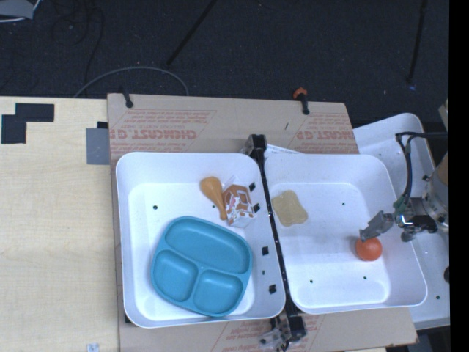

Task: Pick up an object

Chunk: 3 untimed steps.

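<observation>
Orange ball point(368, 248) sits in the right bin point(333, 174), near its right wall. The gripper point(379, 225) hangs just above the ball, touching or nearly so; can't tell if it's spread or closed. Tan sponge point(290, 208) lies well left of the ball.

One fixed camera hangs above the desk point(51, 218) and looks down at a slant, far enough back to take in both white bins whole. The left bin point(135, 196) and the right bin point(396, 270) sit side by side in the lower middle of the frame. Dark floor with cables point(132, 72) fills the top strip beyond the far edge, so the view tilts away from the near side.
</observation>
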Tool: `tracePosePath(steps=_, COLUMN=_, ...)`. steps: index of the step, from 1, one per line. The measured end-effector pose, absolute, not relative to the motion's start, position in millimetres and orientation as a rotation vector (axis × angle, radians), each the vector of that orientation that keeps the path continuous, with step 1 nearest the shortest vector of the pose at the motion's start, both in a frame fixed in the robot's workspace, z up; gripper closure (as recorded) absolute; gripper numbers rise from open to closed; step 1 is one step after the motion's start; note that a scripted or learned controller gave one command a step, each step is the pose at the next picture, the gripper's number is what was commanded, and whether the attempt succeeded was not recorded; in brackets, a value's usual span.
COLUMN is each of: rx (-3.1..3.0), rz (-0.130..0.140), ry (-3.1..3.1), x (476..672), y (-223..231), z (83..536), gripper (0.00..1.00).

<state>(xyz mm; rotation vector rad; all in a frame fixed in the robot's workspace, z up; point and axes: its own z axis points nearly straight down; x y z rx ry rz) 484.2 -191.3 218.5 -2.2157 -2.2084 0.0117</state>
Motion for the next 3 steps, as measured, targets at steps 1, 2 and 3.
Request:
tracePosePath(steps=1, rx=-2.219, rz=0.002, ry=-2.219, x=486.8, y=-191, z=224, gripper=0.00)
tracePosePath(steps=2, rx=-2.217, rz=0.005, ry=-2.216, x=485.2, y=-195, z=180, gripper=0.00)
tracePosePath(steps=3, rx=-2.217, rz=0.004, ry=-2.216, x=493.0, y=-200, z=128, gripper=0.00)
